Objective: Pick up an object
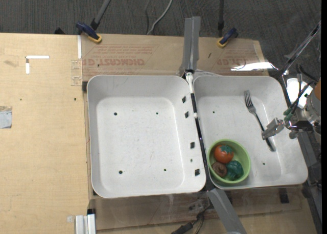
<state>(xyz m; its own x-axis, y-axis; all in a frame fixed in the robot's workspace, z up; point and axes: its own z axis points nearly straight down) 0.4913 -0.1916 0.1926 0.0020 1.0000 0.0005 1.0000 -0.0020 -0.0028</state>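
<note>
A: In the right bin (240,87), what do you see?

B: A green bowl (229,161) at the front left corner, close to the divider (194,118) btw. the two bins. Inside it are three small things: a red-orange round one (224,153), a brown one (220,168) and a teal one (235,169), all touching each other.

A: And the fork?

B: The fork (258,119) lies flat on the bin floor, tines toward the back, handle toward the front right. It is apart from the bowl.

A: Where is the gripper?

B: The gripper (273,130) is at the right side of the same bin, approx. over the handle end of the fork. Its metal tip is very near the handle or on it, I cannot tell which.

A: Fingers apart or together?

B: I cannot tell; that part is too small and mixed with cables.

A: The left bin (140,87)?

B: White floor w/ a few dark dots.
</note>
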